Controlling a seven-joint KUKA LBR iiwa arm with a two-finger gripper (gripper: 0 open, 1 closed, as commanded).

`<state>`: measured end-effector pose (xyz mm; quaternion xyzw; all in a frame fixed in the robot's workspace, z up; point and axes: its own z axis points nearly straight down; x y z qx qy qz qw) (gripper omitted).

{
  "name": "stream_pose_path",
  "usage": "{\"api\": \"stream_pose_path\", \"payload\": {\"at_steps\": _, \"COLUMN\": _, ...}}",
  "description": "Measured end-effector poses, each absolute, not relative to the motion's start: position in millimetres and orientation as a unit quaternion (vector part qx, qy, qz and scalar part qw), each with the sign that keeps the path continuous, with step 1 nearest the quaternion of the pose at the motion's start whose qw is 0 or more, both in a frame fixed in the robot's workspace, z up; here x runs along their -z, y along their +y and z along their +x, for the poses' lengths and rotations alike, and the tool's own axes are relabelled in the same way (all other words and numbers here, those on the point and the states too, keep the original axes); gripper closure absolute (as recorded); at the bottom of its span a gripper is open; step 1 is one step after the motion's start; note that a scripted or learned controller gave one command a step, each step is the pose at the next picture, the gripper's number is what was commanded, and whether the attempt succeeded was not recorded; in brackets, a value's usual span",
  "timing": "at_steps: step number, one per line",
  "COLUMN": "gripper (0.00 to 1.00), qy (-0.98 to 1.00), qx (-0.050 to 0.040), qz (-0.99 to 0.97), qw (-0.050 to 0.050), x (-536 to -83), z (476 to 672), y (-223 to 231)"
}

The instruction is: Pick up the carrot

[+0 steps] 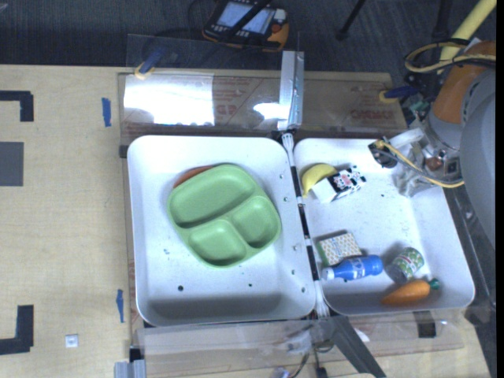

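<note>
Carrot [408, 292] lies untouched, wedged near right bin's [453, 235] front wall, touching can [406, 263]; miss or can-snag is risked. End effector [405, 168] seemingly upper right, state undeterminable.

Fixed above the bench [63, 211], looking down at a slant on both white bins [150, 290] (side by side, mid-frame), from moderate height.

No lettering can be read anywhere. Faint reddish print runs across the clear panel [236, 101] at 12 o'clock of the bins, too blurred to make out. The blue bottle [354, 269] carries a white label, and the handheld screen [246, 20] glows, both illegible.
</note>
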<state>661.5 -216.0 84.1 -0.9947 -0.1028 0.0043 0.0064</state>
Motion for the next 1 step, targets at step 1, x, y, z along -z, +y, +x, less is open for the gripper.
{"api": "stream_pose_path", "payload": {"at_steps": 1, "gripper": 1.0, "qy": -0.103, "qx": 0.004, "qz": -0.995, "qw": 0.004, "x": -88.0, "z": 623.7, "y": -216.5}}
